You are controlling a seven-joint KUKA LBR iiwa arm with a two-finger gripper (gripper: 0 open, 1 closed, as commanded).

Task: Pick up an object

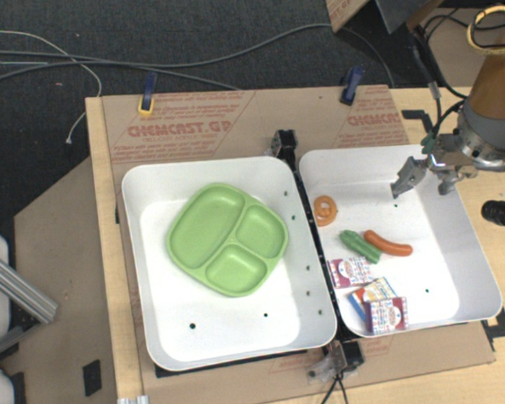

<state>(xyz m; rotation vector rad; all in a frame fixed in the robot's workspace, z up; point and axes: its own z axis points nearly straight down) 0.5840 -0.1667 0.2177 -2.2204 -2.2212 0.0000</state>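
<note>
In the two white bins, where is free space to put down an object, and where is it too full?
Free: the left bin floor around the green plate, and the right bin right of the sausage. Crowded: the right bin's left side, by the cartons.

Arm [490,97]: orange-tan band above a rounded grey wrist. Dark cables loop at its 12 o'clock side. Small grey metal pincer [423,176], angular parts, dark joints.

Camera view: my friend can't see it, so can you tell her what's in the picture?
The robot's gripper hangs over the far right of the right bin, holding nothing. That bin has an orange ring, a green pepper, an orange sausage and small cartons. The left bin holds a green divided plate.
</note>
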